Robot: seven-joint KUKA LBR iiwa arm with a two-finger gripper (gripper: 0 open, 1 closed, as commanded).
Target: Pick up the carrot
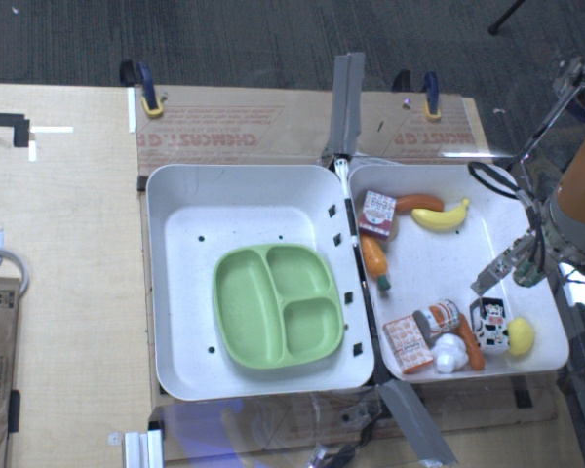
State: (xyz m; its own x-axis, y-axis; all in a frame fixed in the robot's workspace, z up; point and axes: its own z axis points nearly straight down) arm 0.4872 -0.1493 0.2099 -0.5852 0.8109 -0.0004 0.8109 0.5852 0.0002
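Carrot [372, 257] in the right bin [434, 266], lying close along its left wall, about midway up that wall. Orange body pointing up-left, green stalk end pointing down-right toward the bin's middle. Seen whole, nothing on top of it, free of the gripper. Whether touching the wall itself: too close to call.

Just above the carrot's upper end, a small red-and-white box [377, 213], near or touching it; contact not clear. Beside the box, a reddish-orange sausage-shaped item [420, 203], its left end tucked behind the box, and a banana [441, 216] just beside it.

Down in the bin's near corner, well apart from the carrot, a tight cluster: an orange-and-white packet [407, 345], a small can [443, 317] on its side, a white lumpy item [451, 355], and a second orange stick-like item [473, 349] partly covered by the white one, identity hard to make out. Next to these, a black-and-white carton [489, 323] and a lemon [520, 336].

Gripper [484, 283] low over the right side of the bin, slanting down-left, tip just above the carton and well apart from the carrot. Grip state impossible to tell: a blurred grey shape among cables. Nothing visibly held. Arm [577, 203] cut off at the frame edge, just a sliver of orange visible.

In the left bin [162, 261], a green divided plate [278, 305], lying flat.
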